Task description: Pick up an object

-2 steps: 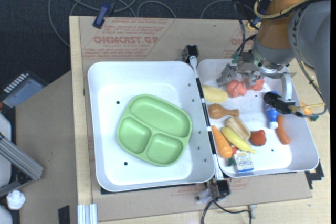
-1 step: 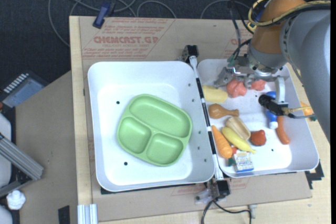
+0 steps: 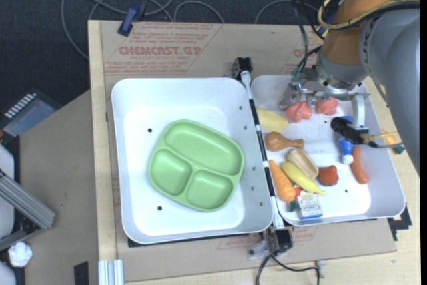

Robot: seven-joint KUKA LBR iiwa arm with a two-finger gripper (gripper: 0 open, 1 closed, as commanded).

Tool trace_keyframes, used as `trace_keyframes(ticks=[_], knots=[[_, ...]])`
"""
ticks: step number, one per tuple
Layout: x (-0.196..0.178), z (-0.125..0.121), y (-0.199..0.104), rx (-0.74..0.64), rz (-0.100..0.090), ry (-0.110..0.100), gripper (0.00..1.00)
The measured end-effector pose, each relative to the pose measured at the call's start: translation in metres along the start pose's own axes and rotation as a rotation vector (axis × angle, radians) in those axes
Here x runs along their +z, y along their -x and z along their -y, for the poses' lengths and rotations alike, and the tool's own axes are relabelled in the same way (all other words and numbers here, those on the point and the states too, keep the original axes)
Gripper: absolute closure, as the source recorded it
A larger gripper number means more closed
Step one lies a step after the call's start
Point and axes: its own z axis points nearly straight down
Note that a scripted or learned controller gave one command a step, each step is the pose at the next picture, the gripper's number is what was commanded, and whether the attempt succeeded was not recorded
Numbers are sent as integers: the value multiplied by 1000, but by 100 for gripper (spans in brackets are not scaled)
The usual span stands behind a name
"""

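Pink toy meat [image 3: 299, 111], upper right bin [image 3: 383, 193] — probably light, stiff, slick; pinch its narrow sides. My gripper [image 3: 309, 95] above it — grip state: cannot tell.

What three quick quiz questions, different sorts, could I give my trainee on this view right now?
1. True or false: the green divided tray lies in the right bin.
2. Multiple choice: the gripper is over the right bin's (a) near end, (b) far end, (c) outside wall.
3. Fill in: the carrot lies along the right bin's ___ wall, by the banana.

Key: 1 false, it lies in the left bin; 2 b; 3 left.
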Motion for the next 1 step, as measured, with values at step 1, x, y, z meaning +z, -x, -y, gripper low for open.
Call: trace_keyframes(ticks=[1], knots=[[-91,32,-53,-1,-2,-1,100]])
